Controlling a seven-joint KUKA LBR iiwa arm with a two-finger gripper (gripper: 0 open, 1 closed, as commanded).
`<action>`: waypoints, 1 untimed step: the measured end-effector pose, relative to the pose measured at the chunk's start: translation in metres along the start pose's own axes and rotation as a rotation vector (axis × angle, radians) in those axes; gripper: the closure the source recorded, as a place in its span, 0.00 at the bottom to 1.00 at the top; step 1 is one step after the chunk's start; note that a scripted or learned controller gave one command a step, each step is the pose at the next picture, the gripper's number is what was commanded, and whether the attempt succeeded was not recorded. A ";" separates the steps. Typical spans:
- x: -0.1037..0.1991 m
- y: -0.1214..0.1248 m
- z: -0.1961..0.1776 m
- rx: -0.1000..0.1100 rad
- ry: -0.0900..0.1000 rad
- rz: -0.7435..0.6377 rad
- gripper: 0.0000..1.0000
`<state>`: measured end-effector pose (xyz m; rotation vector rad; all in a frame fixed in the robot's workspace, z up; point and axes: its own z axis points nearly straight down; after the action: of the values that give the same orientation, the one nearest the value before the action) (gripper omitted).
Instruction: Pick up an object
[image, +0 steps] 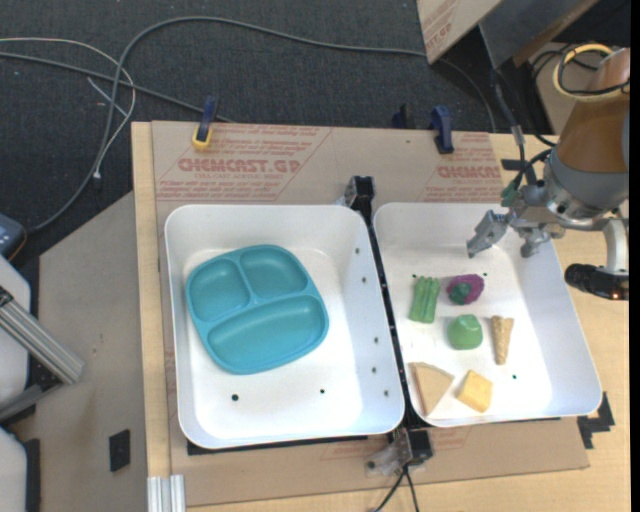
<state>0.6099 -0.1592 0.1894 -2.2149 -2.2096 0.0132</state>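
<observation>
The arm reaches in from the right, its gripper (508, 238) hovering over the right bin's (565, 330) upper part, fingers spread with nothing between them. Six toy foods (463, 290) lie below; one teal plate (258, 307) fills the left bin (190, 400).

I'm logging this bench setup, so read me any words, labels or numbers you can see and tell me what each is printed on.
"CHEMCAST GP", red print on the brown board behind the left bin.
A second red print of the same kind on that board behind the right bin; cut off by the arm, unreadable.
Smaller red lines around both prints: too small to read.
Red print on the cardboard box at top: too blurred to read.
</observation>
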 end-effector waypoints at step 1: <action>0.000 0.003 -0.008 -0.014 -0.003 -0.003 0.00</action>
<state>0.6132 -0.1590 0.1975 -2.2203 -2.2211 0.0002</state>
